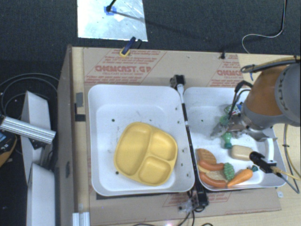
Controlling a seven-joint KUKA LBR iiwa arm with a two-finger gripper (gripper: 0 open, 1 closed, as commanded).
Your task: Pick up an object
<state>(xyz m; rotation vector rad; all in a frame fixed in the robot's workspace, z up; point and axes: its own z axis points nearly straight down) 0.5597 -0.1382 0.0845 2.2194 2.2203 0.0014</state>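
Several toy foods lie in the right bin (202, 109). A small green piece (227, 138) sits just under my gripper (224, 127), which is low over the bin's middle. Whether it touches the piece is unclear. A cream block (241, 151) lies to the right of the green piece. Along the near edge are an orange carrot (242, 176), a green broccoli (229, 170), a sausage (208, 164) and a hot dog bun (212, 179). The arm's orange band (263, 95) hides the bin's far right part.
The left bin (106, 107) holds a yellow divided plate (146, 152). A black divider clip (178, 81) sits between the bins at the back. Cables trail at the right edge (282, 173). Cardboard lies under both bins.
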